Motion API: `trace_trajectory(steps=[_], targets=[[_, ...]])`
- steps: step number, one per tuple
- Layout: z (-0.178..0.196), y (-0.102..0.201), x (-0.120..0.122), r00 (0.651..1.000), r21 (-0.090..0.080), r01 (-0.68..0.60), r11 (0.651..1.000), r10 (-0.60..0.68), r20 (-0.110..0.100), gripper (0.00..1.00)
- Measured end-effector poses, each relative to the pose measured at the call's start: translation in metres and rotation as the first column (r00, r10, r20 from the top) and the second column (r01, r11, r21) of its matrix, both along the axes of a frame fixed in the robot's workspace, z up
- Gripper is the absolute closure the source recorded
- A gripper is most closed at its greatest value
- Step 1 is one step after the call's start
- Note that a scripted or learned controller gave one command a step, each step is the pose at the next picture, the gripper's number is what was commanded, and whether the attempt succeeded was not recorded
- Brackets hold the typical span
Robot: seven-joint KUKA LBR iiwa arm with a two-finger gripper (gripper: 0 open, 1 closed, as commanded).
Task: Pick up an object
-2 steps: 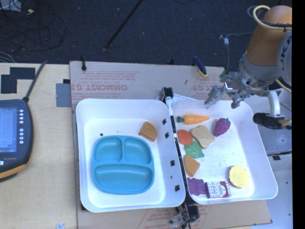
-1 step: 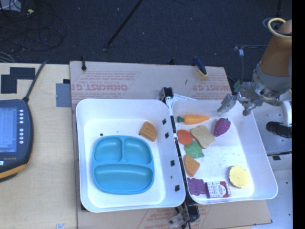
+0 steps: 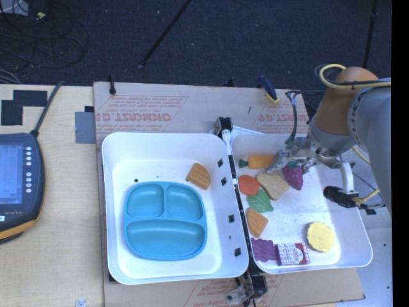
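The gripper [image 3: 289,162] hangs low over the upper part of the right bin [image 3: 358,235], directly above or against the purple grape bunch [image 3: 294,175]; whether its fingers are spread or pinched on the fruit cannot be told from this slanted view, since the metal tips blur into the bunch. The arm [image 3: 358,114] comes in from three o'clock, its orange band bent down toward the bench, which suits a reach into the near corner of that bin. The grapes seem the likely target, because they lie right under the tool while everything else sits a little off. Just at seven o'clock from the grapes rests a tan bread slice [image 3: 273,185], touching or nearly touching them, and at ten o'clock lies an orange carrot piece [image 3: 260,162]. Further toward eight o'clock a red tomato [image 3: 248,185] and a green leaf [image 3: 261,201] crowd together beside the bin's inner wall, so a grip there would be cramped. Toward six o'clock, well apart, sit a yellow round toy [image 3: 320,236] and a small red carton [image 3: 292,254]. The left bin [image 3: 121,152] holds a blue divided plate [image 3: 165,220] and one tan cracker [image 3: 199,175], out of the arm's present reach.
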State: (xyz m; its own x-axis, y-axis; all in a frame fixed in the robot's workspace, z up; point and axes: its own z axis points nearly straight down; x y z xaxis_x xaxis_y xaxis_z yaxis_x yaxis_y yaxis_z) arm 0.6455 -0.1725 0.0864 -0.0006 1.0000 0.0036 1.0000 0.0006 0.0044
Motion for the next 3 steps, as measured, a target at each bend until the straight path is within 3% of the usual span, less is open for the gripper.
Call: trace_trajectory(steps=[1,2,3], targets=[[0.017,-0.001,0.002,1.0,-0.003,-0.003,1.0,0.003,0.003,1.0],[0.123,0.053,-0.032,1.0,-0.002,-0.004,1.0,0.004,0.003,1.0],[0.153,0.13,-0.058,1.0,-0.002,-0.006,1.0,0.006,-0.005,1.0]])
